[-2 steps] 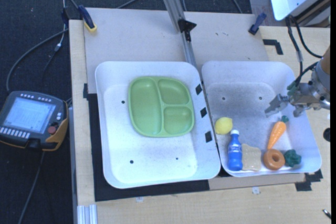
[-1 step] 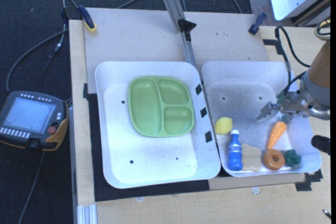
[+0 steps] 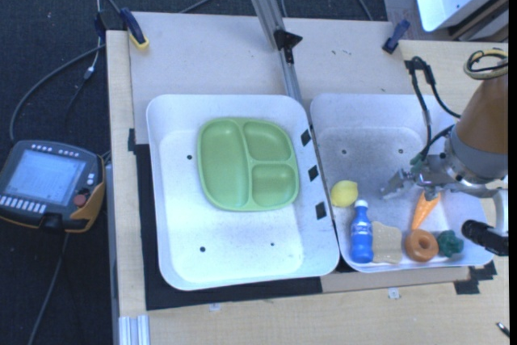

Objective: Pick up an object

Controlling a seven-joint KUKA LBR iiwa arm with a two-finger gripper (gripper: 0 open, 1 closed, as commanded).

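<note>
Carrot (image 3: 423, 211) — an orange toy one — lies on the floor of the right bin (image 3: 363, 121), tilted, its top end just under my gripper (image 3: 414, 182). My fingers hang low over the bin near its right side; whether they are spread or closed I cannot tell, and nothing shows clearly between them. My wrist with its orange band (image 3: 489, 121) rises to the right, above the bin's edge.

Just below the carrot sits a brown ring-shaped doughnut (image 3: 420, 245), touching a dark green leafy piece (image 3: 450, 243) on its right and a pale slice of bread (image 3: 388, 242) on its left. Against the bread's left side lies a blue bottle (image 3: 361, 233) with a white cap, and just above it a yellow lemon (image 3: 344, 192) — all crowded in the near part of that bin.

Across the divider, the left bin (image 3: 174, 174) holds a green plate (image 3: 246, 164) with three compartments, lying flat near its far side. Well to the left, off the bench, rests a control pendant (image 3: 48, 186) with a lit screen.
</note>
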